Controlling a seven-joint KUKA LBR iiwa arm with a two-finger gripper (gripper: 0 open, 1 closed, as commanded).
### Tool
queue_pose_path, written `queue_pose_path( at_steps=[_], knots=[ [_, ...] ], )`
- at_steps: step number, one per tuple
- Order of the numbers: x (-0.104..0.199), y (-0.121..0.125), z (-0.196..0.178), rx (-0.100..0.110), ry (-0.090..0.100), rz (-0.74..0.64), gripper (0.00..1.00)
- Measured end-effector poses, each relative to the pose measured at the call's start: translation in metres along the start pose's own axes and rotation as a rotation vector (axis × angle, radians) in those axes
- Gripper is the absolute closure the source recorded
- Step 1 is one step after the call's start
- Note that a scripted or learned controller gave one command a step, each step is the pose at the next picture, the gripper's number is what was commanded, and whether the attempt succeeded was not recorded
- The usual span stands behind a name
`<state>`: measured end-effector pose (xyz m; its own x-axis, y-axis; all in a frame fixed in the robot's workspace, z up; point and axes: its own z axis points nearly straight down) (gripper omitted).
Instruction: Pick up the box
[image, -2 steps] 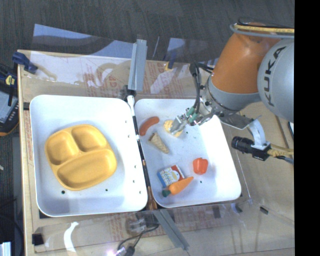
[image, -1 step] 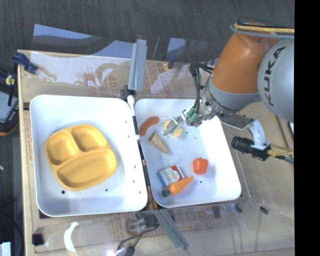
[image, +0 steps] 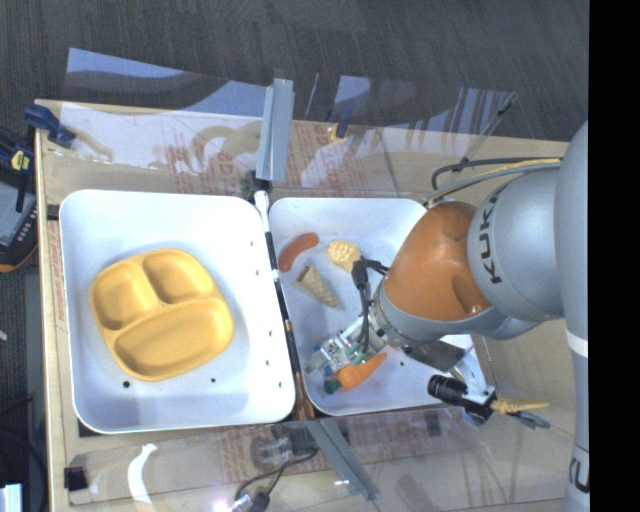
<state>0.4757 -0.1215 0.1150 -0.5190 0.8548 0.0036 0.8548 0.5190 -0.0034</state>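
From above, the counter (image: 150, 165) is a pale wooden top with worn printed sheeting, bordered by dark carpeted floor (image: 300, 40) at 12 o'clock. Two shallow white bins sit side by side, their inner rims touching along a central seam. The left bin (image: 80, 400) holds a yellow divided plate (image: 162, 313), lying toward its 9 o'clock side, with bare white floor all round it, widest toward 3 and 6 o'clock. The right bin (image: 400, 212) is crowded: a sausage (image: 298, 251) and a corn piece (image: 343, 251) near 12 o'clock, a cone-shaped item (image: 319, 285) just below them, and a carrot (image: 359, 371) near the 6 o'clock rim. The grey arm (image: 520, 255) with its orange band (image: 435, 265) covers the bin's 3 o'clock half. The pincer (image: 345, 350) sits low just above the carrot; I cannot tell how far it is open or whether it grips anything. A small greenish object beside it may be the box (image: 332, 352), but it is too small to tell.
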Motion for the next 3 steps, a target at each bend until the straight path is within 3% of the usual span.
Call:
queue_pose_path(
  at_steps=[1,2,3],
  knots=[
    [-0.011,0.021,0.019,-0.01,-0.011,0.215,0.0],
    [-0.012,0.021,0.009,-0.01,-0.014,0.21,1.0],
    [-0.012,0.021,0.009,-0.01,-0.014,0.209,0.0]
  ],
)
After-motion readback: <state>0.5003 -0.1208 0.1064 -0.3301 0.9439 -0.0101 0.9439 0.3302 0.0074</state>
